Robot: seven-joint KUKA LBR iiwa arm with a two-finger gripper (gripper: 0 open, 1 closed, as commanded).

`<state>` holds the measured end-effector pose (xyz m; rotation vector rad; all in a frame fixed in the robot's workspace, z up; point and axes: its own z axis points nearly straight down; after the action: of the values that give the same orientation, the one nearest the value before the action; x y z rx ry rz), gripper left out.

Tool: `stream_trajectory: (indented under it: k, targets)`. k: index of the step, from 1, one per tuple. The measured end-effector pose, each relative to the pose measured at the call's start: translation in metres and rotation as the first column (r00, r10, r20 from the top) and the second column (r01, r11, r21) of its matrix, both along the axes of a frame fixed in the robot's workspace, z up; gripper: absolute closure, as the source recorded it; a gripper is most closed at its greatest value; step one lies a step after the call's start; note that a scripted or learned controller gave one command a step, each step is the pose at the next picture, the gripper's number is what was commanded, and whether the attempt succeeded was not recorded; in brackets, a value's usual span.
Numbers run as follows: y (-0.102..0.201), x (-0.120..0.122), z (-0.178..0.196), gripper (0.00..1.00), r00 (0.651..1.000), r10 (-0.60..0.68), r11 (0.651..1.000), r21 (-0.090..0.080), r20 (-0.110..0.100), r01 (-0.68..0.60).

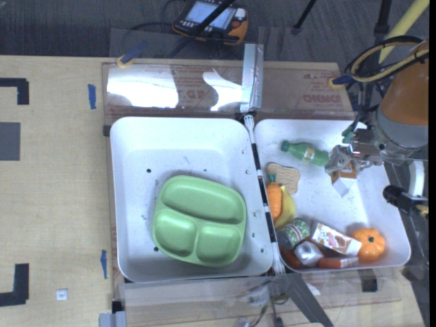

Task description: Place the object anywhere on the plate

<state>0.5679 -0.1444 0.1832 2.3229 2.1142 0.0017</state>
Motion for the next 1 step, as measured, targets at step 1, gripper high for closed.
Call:
stream_trajectory:
  k: [1]
  targets:
    - [0.0814,-0.0373,0.0006,1.0,0.999,-0.035,0.999,0.001,-0.005,0.035]
